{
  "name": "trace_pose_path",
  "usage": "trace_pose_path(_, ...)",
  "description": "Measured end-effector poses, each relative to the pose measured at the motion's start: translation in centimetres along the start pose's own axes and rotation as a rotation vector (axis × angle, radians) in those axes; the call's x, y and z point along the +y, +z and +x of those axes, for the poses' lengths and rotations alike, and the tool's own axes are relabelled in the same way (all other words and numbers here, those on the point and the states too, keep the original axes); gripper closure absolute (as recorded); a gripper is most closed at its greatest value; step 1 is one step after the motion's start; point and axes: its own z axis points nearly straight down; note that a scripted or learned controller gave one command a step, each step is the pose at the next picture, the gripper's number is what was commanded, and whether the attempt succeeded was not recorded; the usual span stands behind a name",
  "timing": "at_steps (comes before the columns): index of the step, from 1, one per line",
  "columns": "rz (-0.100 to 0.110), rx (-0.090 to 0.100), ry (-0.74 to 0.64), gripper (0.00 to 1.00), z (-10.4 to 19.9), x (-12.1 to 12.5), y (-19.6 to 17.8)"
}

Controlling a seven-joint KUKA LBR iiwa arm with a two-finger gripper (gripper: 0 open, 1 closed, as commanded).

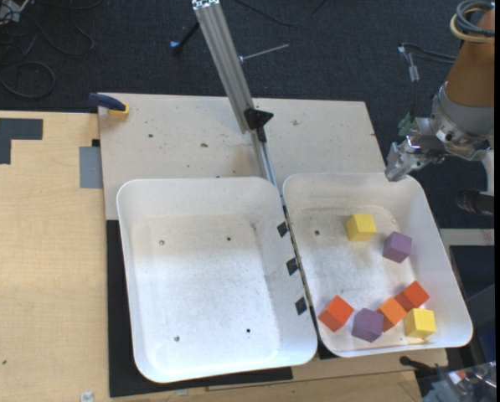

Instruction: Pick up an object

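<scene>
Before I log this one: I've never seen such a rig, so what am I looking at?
One camera looks down at a slant on a bench with two white bins. The grey-and-orange machine at right is a robot arm; its gripper hovers over the right bin's far corner, with nothing visibly held. That bin holds seven small cubes: two yellow, two purple, three orange-red, mostly clustered near its front. The left bin shows only specks. A metal post rises behind the bins.

yellow cube, purple cube, white bins
</scene>
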Motion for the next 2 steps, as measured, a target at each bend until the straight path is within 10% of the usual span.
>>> trace_pose_path(2, 0.009, 0.004, 0.002, 1.0, 10.2, -1.3, 0.8)
